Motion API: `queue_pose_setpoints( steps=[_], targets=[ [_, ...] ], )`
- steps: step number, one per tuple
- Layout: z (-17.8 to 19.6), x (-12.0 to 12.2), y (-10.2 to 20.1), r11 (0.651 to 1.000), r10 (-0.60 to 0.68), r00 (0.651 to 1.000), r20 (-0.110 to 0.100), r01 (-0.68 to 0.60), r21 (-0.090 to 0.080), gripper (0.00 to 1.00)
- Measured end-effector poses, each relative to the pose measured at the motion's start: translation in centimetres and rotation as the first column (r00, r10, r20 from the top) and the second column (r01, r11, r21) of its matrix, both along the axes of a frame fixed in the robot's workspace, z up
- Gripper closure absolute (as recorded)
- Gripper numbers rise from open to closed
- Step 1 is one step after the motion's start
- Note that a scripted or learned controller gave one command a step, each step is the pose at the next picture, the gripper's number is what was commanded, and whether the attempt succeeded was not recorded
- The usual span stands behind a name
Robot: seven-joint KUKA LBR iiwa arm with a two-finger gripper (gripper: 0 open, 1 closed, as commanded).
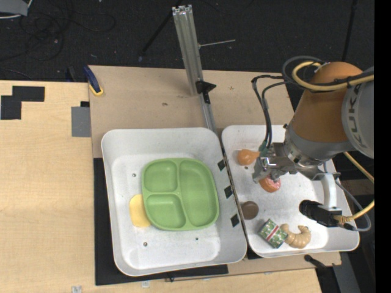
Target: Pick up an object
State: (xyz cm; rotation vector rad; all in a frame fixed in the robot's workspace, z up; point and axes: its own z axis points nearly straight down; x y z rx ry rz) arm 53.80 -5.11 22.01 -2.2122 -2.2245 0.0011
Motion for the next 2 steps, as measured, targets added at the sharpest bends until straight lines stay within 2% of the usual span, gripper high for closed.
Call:
queue_pose_setpoints(
  steps=[2],
  targets=[
    [1.3,1.3,11.2,1.000,0.000,1.000,0.001,0.000,-0.001,1.00]
  ],
)
